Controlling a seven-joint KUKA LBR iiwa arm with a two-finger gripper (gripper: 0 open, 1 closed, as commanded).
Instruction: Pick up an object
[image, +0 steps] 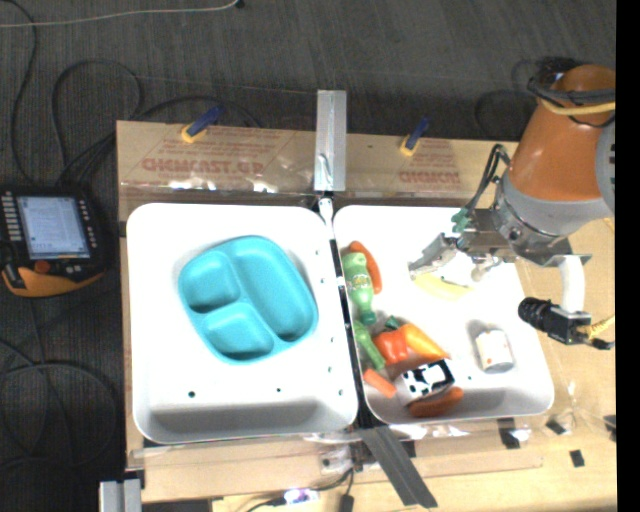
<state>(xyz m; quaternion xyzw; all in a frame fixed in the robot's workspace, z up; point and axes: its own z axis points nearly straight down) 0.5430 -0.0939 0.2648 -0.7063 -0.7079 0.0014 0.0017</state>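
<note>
Your arm (560, 150) is in over the right bin (520, 300) now, and the gripper (440, 258) hangs low above a pale yellow piece (441, 286) lying on the bin floor near the back. From this slanted view you get the metal fingers (425, 260) pointing left, but I cannot tell whether they stand apart or closed, and nothing shows between them, so don't count anything as grasped. The yellow piece looks flat and thin, and that's your first worry: fingers coming down on it may skate over the top or pinch air. Second worry, the aim: the tips seem to sit just beside its upper edge rather than squarely over it, so a straight drop could nudge it instead of catching it. The small white can (494, 349) lies on its side well apart toward the front right; it may roll if brushed. Along the left wall of that bin sits a crowded heap, a green bottle (358, 285), an orange toy (405, 343), a black and white block (428, 378), all touching, so a grab there could drag neighbours. The blue tray (247, 297) in the left bin (160, 370) is out of harm's way.
</note>
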